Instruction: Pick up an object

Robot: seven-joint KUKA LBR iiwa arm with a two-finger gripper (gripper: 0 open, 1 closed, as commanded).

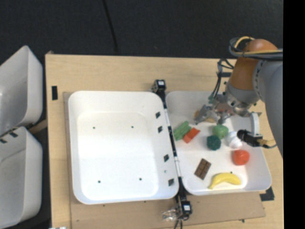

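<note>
A cluster of small objects lies in the right bin (190, 101) — a green block (181, 130) touching an orange block (191, 135), a dark teal ball (214, 142), a light green piece (220, 130), a red ball (240, 157), a brown bar (203, 168) and a yellow banana (225, 180). The gripper (213, 112) hangs over the bin's far side, fingers spread, nothing between them. The left bin (76, 128) sits alongside.

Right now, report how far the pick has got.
Done: the gripper is low over the right bin, by the green object. In hand: nothing visibly between the fingers. Left: grasp and lift; the banana, red object and brown block lie in the bin.
</note>
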